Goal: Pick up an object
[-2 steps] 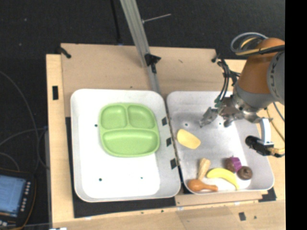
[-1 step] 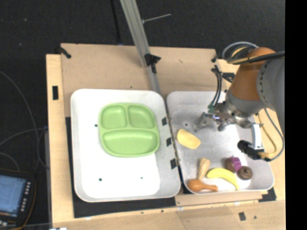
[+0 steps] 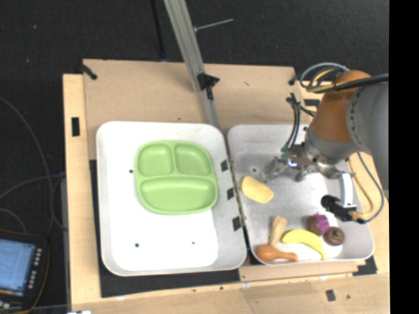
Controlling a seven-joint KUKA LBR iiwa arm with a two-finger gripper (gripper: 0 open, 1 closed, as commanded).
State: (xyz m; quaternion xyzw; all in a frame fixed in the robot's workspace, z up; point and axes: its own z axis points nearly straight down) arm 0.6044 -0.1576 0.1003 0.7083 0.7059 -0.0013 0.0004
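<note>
The gripper (image 3: 283, 167) sits low over the upper middle of the right bin (image 3: 258, 142), its tip pointing left; whether the jaws are open or closed cannot be told from this view, and nothing is seen between them. The nearest candidate is the yellow block (image 3: 257, 190), lying alone on the bin floor just below and left of the tip, near the bin's left wall. It appears pale yellow, rounded, slightly tilted and smooth. Recommended approach, as a judgement: centre over the block, align the jaws across its narrow side, descend squarely. The banana (image 3: 305, 241), carrot (image 3: 276, 253) and plum (image 3: 318, 224) crowd the lower corner and look harder to isolate.
</note>
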